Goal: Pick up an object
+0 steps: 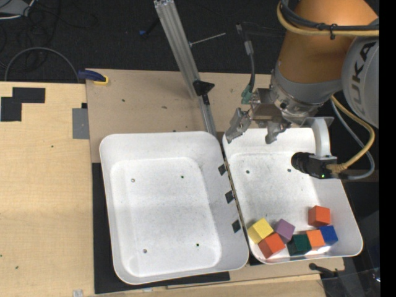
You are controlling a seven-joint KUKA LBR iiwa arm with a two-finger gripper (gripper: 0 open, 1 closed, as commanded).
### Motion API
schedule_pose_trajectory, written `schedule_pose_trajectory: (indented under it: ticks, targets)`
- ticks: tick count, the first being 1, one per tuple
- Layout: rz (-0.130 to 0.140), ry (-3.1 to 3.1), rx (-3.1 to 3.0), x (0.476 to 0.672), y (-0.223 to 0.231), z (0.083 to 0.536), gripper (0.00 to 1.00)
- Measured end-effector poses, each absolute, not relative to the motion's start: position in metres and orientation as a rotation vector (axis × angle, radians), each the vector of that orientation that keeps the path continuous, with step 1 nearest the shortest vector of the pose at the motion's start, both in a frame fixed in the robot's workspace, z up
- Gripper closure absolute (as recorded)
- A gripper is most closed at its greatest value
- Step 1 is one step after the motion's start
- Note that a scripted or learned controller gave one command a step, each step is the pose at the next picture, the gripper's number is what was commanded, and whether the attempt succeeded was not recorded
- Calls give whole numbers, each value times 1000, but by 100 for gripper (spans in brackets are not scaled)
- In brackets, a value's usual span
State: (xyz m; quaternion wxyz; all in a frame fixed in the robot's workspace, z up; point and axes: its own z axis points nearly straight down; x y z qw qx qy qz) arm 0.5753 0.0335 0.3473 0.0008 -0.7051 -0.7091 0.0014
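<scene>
Open and holding nothing, my tool (255,130) hangs at upper right; seven blocks (291,234) cluster at the right bin's (272,178) lower corner.

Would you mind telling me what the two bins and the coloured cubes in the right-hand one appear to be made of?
The left bin and right bin look like moulded white plastic: rounded rims, faint sheen, speckled floors. The cubes, such as the yellow one and the red one, show flat matte colour and crisp edges, so painted wood or plastic; the view cannot settle which.

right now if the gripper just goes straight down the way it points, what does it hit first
Probably the bare floor of the right shallow white bin near its far edge. The gripper points down there, well away from the coloured blocks, though depth is unclear.
</scene>
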Motion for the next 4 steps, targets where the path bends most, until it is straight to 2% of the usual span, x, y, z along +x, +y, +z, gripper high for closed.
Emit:
schedule_pose_trajectory:
  ticks: [1,2,3,4]
  targets:
    - [7,-2237,-2202,575,35,357,100]
    - [6,-2221,-2218,574,41,338,100]
    - [4,-2223,-2218,574,41,339,0]
    - [7,-2226,-2214,575,40,349,100]
